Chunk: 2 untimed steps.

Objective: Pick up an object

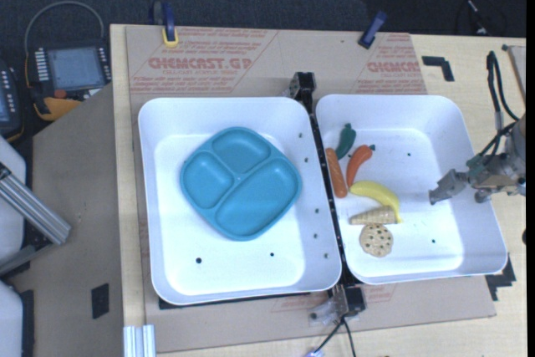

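Two white bins side by side on a brown board (251,54) with red letters. In the left bin (167,247), a blue plate (241,192) with three parts, lying flat near the middle. In the right bin (435,255), a small bunch of toy food, all close to the left wall. Up top, a little green pepper (345,136). Just under it, an orange carrot (336,171) pointing up and down, and beside that a red pepper (359,162) with a dark stem, leaning to the right. Below those, a yellow banana (376,195), lying across. Right under the banana and touching it, a pale cone (371,217). Lowest of all, a round cookie (376,241) with dark spots, just below the cone. Over on the right side of the same bin, the gripper (436,195), grey, reaching in from the right and pointing left. Well apart from the food, with bare white floor in between. Nothing to be seen in its grip. Too small and blurry to tell how wide open or how tight shut. Black wires (501,96) hanging near the arm on the right. At the far edge of the board, a yellow clamp (170,33) and a blue clamp (372,29). Off to the left, on the dark floor, a grey box with a screen (73,67) and a looped cord.
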Each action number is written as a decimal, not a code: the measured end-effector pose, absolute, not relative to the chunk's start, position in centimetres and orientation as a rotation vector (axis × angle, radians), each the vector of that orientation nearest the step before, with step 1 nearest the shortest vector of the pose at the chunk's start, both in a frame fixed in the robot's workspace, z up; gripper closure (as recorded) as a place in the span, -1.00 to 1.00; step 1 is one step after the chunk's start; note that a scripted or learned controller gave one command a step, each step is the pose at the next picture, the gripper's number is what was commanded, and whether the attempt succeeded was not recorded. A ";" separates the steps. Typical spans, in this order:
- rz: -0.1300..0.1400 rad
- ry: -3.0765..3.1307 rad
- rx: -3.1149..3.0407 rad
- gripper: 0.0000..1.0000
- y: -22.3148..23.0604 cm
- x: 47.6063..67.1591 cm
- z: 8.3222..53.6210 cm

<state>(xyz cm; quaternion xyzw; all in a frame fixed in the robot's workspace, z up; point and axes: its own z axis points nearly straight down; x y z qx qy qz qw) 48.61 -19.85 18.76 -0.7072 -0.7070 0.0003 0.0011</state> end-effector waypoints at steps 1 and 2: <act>0.005 -2.215 -2.216 -1.00 -19.9 48.4 12.4; 0.000 -2.222 -2.224 1.00 -20.0 48.6 13.8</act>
